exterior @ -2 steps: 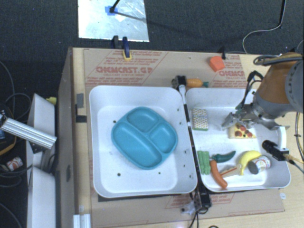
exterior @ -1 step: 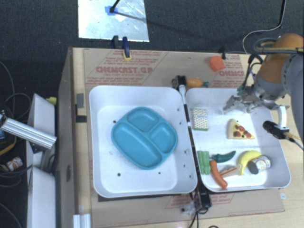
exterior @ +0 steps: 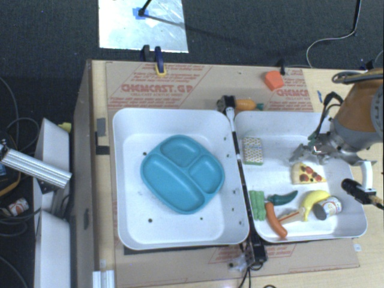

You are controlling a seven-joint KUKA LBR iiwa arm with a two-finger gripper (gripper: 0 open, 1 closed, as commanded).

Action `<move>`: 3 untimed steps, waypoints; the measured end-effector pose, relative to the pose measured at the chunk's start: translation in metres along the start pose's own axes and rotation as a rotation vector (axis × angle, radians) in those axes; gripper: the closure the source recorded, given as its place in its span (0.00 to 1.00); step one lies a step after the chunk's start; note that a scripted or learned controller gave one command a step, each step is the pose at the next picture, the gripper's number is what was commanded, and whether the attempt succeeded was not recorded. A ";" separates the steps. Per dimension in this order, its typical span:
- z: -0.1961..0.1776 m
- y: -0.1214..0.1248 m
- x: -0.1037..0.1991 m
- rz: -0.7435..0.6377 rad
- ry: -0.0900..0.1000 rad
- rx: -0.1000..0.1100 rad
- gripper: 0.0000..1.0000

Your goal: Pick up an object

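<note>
the tool (exterior: pixel 309 152) hangs low over the right bin (exterior: pixel 282 128), near its right side, at the end of the grey arm (exterior: pixel 360 122) with its orange band. whether it is open or closed i cannot tell; nothing shows gripped in it. just below the tool lies a pizza slice toy (exterior: pixel 308 173), close to it, though contact cannot be made out. below that sit a yellow banana (exterior: pixel 313 200) and a small can (exterior: pixel 329 207), touching each other. left of them are a dark green pepper (exterior: pixel 282 197), an orange sausage (exterior: pixel 275 219) and a green ridged piece (exterior: pixel 257 204) by the bin's left wall. a spotted sponge block (exterior: pixel 252 150) rests higher up on the left. the left bin (exterior: pixel 135 131) holds a blue divided plate (exterior: pixel 182 173). on the worktop (exterior: pixel 180 86) behind the bins lie a carrot (exterior: pixel 246 105) and an orange block (exterior: pixel 273 80).
</note>
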State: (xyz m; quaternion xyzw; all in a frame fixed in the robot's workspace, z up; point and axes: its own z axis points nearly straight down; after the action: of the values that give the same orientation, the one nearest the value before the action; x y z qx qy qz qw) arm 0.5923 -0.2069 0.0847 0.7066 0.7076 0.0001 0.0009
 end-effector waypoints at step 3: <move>0.000 -0.011 0.030 -0.003 0.001 0.000 0.00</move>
State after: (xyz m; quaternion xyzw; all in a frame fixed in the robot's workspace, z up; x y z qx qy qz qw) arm 0.5809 -0.1771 0.0843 0.7056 0.7086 0.0007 0.0005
